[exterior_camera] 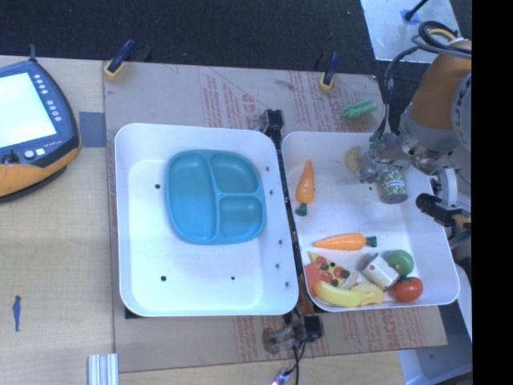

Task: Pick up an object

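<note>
Camera view: nearest, the right bin's (417, 239) front corner holds a pile: banana (346, 296), pizza slice (329, 269), tomato (407, 289), green fruit (399, 261). Just behind lies a carrot (345, 241), long axis across the bin. Farther back, a second carrot (304, 184) points away. At the far right corner the gripper (390, 175) stands over a small can (392, 185), directly beneath it; whether it grips cannot be told. The left bin (136, 239) holds a blue plate (215, 196).

bright, even light; slightly soft
</note>
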Controlling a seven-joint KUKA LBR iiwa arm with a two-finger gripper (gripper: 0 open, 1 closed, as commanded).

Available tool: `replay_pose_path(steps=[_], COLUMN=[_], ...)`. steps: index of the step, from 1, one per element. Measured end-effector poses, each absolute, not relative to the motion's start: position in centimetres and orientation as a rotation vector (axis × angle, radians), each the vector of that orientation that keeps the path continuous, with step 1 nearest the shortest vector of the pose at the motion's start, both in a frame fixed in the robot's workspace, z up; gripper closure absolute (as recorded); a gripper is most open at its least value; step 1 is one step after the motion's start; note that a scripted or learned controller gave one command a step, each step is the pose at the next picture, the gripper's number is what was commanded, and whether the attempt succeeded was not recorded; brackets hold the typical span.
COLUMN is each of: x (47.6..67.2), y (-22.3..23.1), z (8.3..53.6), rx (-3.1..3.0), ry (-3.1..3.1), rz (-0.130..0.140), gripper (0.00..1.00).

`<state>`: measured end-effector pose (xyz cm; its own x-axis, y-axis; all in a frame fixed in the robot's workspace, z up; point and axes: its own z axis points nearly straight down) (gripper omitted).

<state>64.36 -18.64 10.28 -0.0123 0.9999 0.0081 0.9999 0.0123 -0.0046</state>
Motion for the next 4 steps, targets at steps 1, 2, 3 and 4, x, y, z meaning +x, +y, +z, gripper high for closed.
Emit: replay_pose_path(steps=[1,2,3,4], x=[64.4,64.4,64.4,65.7], y=[-18.0,-18.4,-18.1,-16.8], z=[10.2,11.3,11.3,9.1], rx=[-2.186,-2.192,-2.184,-2.208], ry=[-2.227,-2.23,-2.23,-2.223], rz=[-0.009,-0.005,-0.008,-0.001], gripper=[0.0,1.0,0.0,0.0])
